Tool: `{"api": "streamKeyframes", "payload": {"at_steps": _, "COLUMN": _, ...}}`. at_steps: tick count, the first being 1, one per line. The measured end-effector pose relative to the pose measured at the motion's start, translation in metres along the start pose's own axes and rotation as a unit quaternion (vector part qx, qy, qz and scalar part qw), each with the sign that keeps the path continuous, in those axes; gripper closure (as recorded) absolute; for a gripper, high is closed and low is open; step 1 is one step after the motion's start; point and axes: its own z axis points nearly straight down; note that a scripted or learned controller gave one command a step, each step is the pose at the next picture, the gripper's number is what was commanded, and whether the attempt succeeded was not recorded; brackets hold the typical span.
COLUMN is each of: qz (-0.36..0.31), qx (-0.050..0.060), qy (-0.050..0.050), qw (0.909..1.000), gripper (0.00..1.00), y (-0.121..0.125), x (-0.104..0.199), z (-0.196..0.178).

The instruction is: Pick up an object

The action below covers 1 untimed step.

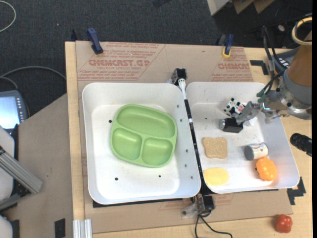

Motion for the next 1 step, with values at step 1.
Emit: {"api": "streamKeyframes", "payload": {"at_steps": 1, "qz": -0.002, "qx": 0.004, "qy": 0.002, "qw": 1.0000, "gripper": 0.00, "y": -0.0477, "x": 0.0511, "z": 0.0267}}
